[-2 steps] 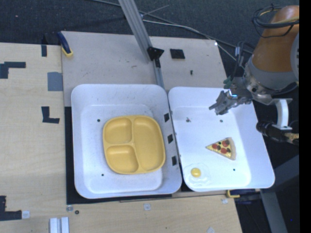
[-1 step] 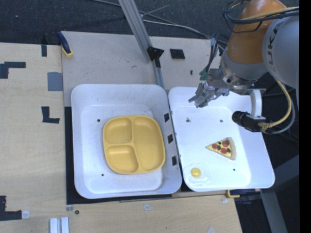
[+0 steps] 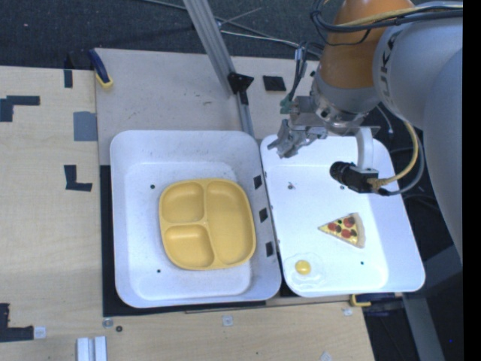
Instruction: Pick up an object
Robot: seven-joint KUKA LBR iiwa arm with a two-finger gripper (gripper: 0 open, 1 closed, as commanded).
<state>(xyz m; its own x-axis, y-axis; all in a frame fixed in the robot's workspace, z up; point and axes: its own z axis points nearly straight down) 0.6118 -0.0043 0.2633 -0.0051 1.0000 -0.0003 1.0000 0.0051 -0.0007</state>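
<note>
The divided plate (image 3: pixel 207 224) is plain mustard yellow. The pizza slice (image 3: pixel 345 229) is tan with red pepperoni spots. The fried egg (image 3: pixel 304 268) shows a yellow yolk on white. Both bins (image 3: pixel 135 156) are white, speckled with dark dots; the bench (image 3: pixel 45 224) is pale wood with black tape marks.

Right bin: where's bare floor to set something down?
Right bin: bare floor runs down its left side, between the left wall and the pizza slice, above the fried egg. Top is crowded: the pincer at the top-left corner, a black part with cables just right. Left bin: just a margin around the yellow tray.
</note>
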